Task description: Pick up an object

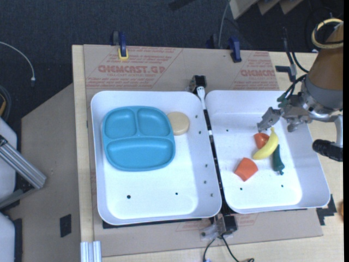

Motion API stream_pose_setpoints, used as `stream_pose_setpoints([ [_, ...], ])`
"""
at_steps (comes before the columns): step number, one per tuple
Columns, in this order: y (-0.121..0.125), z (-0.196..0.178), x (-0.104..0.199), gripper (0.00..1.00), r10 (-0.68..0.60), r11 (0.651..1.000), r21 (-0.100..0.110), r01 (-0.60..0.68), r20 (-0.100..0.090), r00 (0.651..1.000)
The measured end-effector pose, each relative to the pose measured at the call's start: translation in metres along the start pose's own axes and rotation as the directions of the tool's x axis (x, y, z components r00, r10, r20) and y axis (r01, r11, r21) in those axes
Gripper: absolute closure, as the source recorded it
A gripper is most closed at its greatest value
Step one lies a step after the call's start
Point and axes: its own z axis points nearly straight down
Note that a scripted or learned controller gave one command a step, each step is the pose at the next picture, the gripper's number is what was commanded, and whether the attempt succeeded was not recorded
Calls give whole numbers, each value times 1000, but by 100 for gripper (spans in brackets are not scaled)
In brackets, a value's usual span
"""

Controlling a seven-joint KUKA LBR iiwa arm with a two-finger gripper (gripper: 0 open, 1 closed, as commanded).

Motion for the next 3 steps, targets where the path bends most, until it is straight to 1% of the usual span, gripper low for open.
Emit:
stream_pose_setpoints([
  [1, 3, -6, 0, 0, -2, 1000, -11, 2, 2, 1000],
  [2, -2, 55, 7, 0, -2, 1000, -3, 2, -1, 1000],
  [3, 1, 77, 6, 0, -3, 1000, -19, 3, 4, 1000],
])
